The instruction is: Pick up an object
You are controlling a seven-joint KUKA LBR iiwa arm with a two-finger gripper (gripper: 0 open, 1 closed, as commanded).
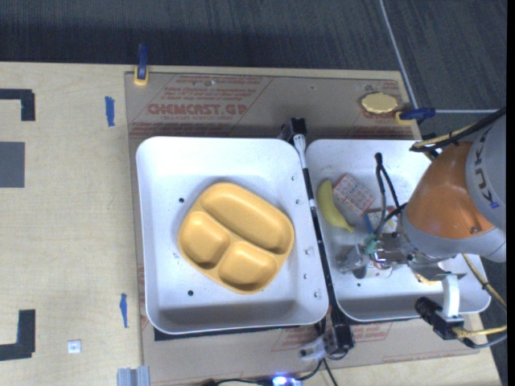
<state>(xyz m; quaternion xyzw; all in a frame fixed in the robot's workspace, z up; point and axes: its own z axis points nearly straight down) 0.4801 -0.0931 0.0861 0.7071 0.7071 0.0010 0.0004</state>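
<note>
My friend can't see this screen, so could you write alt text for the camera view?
A grey and orange robot arm reaches down into the right white bin, which holds a banana and a small patterned packet. The left white bin holds a yellow divided tray.

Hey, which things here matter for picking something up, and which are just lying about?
For the job:
gripper
banana
patterned packet
right bin

Lying about:
yellow divided tray
left bin
yellow disc
blue clamp

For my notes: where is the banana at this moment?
In the camera view the banana lies in the right bin, near its left wall, beside a small patterned packet and left of the arm's orange band.
</note>
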